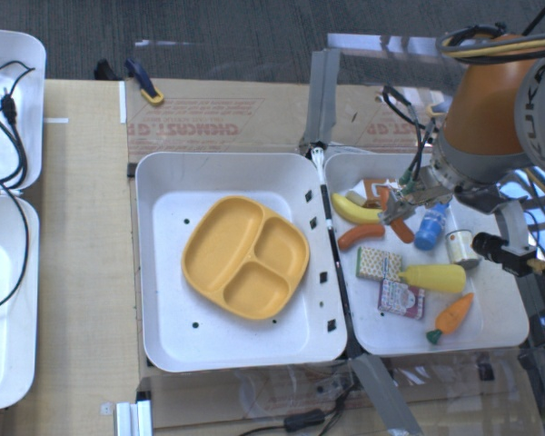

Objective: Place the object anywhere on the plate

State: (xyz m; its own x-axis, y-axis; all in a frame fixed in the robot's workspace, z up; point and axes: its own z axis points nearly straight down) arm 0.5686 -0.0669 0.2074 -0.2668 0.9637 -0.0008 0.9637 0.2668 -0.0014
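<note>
The worktop carries two shallow white bins side by side. The left bin, well to the left of the gripper, holds one yellow plate with three compartments; nothing lies on it. The right bin lies beneath the gripper and holds the small things.

One grey arm with an orange band reaches in from the right, and its gripper hangs low over the upper part of the right bin. Whether it is wide or narrow cannot be told from this slant, and no thing can be seen held in it.

Counted around the gripper: one yellow banana just to its left; one orange-red sausage just below and left; one blue bottle just to its right; one small white can farther right and lower. Below the gripper lie two small printed cartons, one greenish carton and one pink carton, close together, with one yellow corn cob beside them on the right. One orange carrot with a green tip lies lowest, well below and right of the gripper. A reddish piece shows right at the gripper, too hidden to name.
</note>
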